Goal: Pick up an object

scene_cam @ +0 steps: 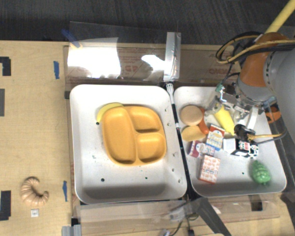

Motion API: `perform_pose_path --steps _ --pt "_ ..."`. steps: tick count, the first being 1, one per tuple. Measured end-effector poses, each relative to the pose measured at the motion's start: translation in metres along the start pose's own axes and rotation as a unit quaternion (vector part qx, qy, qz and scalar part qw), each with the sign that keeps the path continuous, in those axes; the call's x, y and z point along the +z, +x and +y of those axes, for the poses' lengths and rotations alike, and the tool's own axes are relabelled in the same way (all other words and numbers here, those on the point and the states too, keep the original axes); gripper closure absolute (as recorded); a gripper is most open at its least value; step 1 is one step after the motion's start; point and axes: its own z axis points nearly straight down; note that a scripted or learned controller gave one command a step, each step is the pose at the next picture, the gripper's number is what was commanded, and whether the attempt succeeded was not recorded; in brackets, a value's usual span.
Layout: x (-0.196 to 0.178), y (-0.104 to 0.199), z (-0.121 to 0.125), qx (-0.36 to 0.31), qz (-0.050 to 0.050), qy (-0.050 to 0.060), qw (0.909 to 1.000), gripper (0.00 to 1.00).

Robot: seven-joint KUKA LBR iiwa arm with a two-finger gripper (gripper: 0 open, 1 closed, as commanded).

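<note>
1. Hovering low over the back half of the right bin [278, 168]: gripper [234, 111], arm coming in from the right edge.
2. Gripper state: can't tell from this angle; nothing visibly held.
3. Likely target, my read: yellow banana-like piece [223, 118], touching or just under the gripper tip. Long axis runs diagonal, back-left to front-right across the bin.
4. Key relation: that piece lies just toward the bin's left-front from the gripper centre, so the grasp should close across its short axis, square to the diagonal.
5. Crowding risk: round tan piece [191, 114] and a second tan piece [191, 132] sit just beside it near the bin's left edge; small printed boxes [210, 156] lie close in front toward the bin centre.
6. Green object [260, 173] sits in the front-right corner, well apart, an easier isolated pick.
7. Left bin [83, 132] carries an orange divided tray [133, 134], centred, with a yellow piece [107, 109] tucked at its back-left edge.
</note>
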Motion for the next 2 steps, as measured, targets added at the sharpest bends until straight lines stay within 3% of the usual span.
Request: perform_pose_path --steps 1,2 --pt "-0.012 0.000 0.001 -0.001 0.000 -0.002 1.0000 1.00" --pt "-0.102 0.078 -0.016 0.039 0.002 -0.001 0.9992 1.00"
